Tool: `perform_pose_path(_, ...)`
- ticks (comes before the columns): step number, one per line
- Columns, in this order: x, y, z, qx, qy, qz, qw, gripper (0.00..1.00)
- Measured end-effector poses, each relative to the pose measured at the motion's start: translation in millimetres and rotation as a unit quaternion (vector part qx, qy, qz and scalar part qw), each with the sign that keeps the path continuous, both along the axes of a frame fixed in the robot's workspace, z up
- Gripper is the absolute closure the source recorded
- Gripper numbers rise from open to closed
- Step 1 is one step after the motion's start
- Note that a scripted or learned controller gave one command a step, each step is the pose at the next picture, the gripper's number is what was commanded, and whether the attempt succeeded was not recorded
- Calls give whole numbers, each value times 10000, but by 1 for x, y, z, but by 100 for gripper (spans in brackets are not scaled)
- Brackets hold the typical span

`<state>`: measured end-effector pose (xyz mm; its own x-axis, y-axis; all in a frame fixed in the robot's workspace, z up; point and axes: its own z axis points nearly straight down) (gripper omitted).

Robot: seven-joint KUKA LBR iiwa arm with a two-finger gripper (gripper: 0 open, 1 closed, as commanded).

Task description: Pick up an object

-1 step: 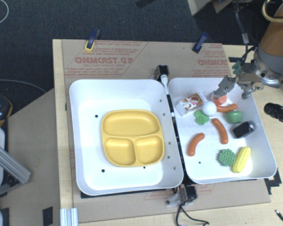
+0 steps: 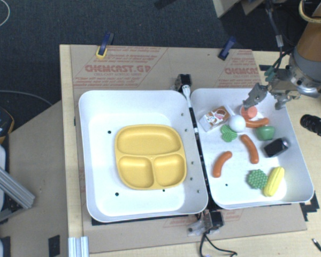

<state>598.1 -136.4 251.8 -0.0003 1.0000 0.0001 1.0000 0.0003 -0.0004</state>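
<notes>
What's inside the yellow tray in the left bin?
Nothing shows inside the yellow tray: all three compartments look bare. The tray sits in the left bin and hides the bin floor beneath it, so what lies under it cannot be told.

Grey arm (image 2: 309, 63) with an orange band above the wrist, dark cables trailing along it, and a pale metal end effector (image 2: 268, 97) with two slim grey fingers (image 2: 254, 97).

Two white bins (image 2: 91, 143), one yellow tray (image 2: 150, 155), three sausages (image 2: 221, 164).
</notes>
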Motion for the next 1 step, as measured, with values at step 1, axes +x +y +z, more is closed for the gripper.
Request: perform_pose_path(1,1,6,-44,8,29,0,10000,0)
